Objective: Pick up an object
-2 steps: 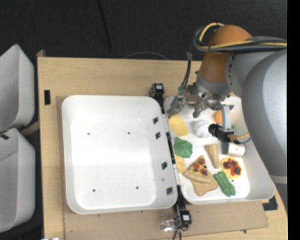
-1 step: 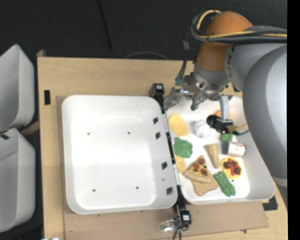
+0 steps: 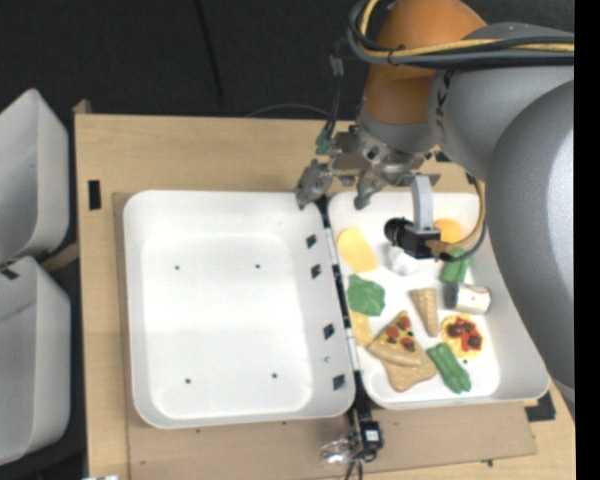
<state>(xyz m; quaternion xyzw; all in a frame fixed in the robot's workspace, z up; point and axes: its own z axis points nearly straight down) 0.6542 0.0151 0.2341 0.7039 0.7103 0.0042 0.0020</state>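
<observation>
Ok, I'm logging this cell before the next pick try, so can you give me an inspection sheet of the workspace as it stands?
Surface: wooden bench bearing two white bins side by side, left bin and right bin.
Job's things: in the right bin, a yellow piece, green leaf, pizza slice, cone, small round pizza, green pod, toast, orange piece, white cylinder.
Clutter: nothing seen.
Gripper: gripper hangs over the far end of the divide between the bins; nothing between its fingers.
Cables: yellow and black cables loop over the orange band.
Surroundings: white shapes at left, dark floor behind.
</observation>
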